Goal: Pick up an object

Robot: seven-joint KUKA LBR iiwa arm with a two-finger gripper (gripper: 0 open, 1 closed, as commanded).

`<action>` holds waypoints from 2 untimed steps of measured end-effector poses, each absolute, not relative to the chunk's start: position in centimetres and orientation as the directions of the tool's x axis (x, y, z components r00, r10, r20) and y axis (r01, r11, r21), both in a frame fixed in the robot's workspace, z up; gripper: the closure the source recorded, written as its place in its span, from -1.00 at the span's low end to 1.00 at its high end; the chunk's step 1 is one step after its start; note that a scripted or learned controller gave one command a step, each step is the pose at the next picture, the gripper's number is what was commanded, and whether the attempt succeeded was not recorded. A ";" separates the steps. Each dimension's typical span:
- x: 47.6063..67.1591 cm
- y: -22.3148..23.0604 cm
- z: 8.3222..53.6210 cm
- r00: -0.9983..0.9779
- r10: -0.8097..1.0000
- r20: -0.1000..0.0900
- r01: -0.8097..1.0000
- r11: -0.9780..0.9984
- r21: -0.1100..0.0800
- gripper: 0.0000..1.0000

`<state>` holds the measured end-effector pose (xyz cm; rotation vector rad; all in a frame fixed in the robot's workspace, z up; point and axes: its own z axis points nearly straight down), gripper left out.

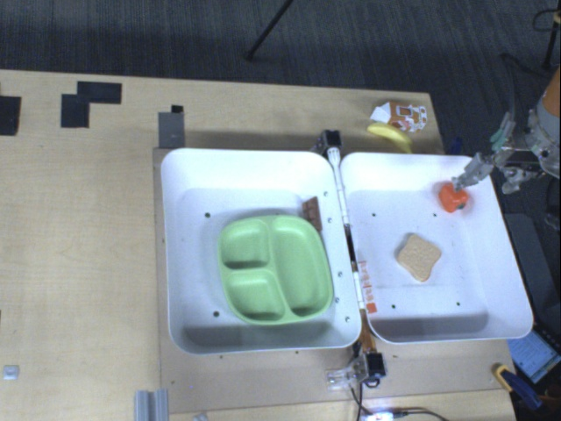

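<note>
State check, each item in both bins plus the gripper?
green divided tray: flat in the left bin, compartments bare
tan bread slice: lying flat in the right bin
orange object: on the right bin floor, far corner
gripper: at the orange object, grasp unclear

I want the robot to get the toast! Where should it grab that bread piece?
Probably straight from above, pinching the bread slice across its two flatter opposite edges. It lies flat in the right bin, with open floor all around, so the hand can close around it.
</note>
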<state>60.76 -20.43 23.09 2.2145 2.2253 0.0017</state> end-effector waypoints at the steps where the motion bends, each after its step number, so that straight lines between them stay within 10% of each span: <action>1: 59.8 -20.0 9.5 -0.003 1.000 0.001 1.000 0.003 -0.001 -1.00; 2: 52.8 -10.3 8.7 -0.005 1.000 0.002 1.000 0.005 0.005 -1.00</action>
